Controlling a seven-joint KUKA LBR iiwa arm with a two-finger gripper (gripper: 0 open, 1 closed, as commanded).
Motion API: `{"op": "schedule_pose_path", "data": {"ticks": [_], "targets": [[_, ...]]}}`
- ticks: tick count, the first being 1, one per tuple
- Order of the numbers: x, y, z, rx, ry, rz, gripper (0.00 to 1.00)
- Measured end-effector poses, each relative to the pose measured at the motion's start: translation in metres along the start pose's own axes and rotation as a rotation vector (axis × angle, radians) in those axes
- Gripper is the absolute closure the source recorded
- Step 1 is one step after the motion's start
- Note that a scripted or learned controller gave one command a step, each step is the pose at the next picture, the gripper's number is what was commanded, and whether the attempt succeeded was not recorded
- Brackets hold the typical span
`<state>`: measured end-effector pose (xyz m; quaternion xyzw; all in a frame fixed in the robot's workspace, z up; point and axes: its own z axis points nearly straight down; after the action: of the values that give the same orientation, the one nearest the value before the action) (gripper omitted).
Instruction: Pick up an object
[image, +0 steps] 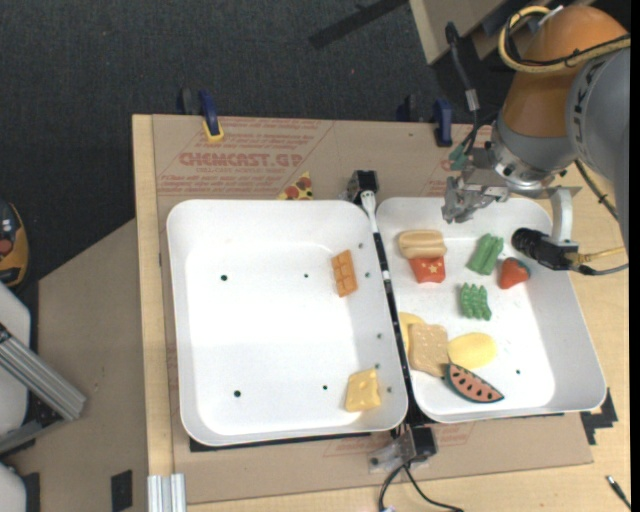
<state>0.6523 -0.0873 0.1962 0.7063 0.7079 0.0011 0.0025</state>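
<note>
Nearest item in our count: one watermelon slice (472, 384) at the near edge of the right bin (575, 345), touching a pale cracker (428, 347) and just beside a yellow lemon-like piece (471, 350). Farther in the same bin we list two green pieces, one ridged (474, 300) and one longer (486, 253), a strawberry (513, 272), a red block (429, 268) and a bun-like piece (421, 242) touching it on the far side. Left bin (200, 330): one orange waffle piece (344, 272) near its right wall, one yellow cheese wedge (363, 391) at the near right corner. Arm entry: the gripper (462, 205) hangs over the far edge of the right bin, just beyond the bun. We cannot tell whether the jaws are open or closed, and we see nothing between them. Task status, as we judge it: no object lifted, every candidate lying in a bin; descent, grasp and lift all remain, with the bun and red block the closest candidates.
</note>
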Motion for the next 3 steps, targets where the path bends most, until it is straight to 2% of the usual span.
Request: {"op": "schedule_pose_path", "data": {"ticks": [1, 2, 3], "targets": [[-0.017, 0.003, -0.178, -0.016, -0.003, 0.001, 1.00], [0.015, -0.015, -0.087, 0.014, 0.004, 0.000, 1.00], [0.148, -0.035, -0.072, 0.010, 0.008, -0.011, 1.00]]}}
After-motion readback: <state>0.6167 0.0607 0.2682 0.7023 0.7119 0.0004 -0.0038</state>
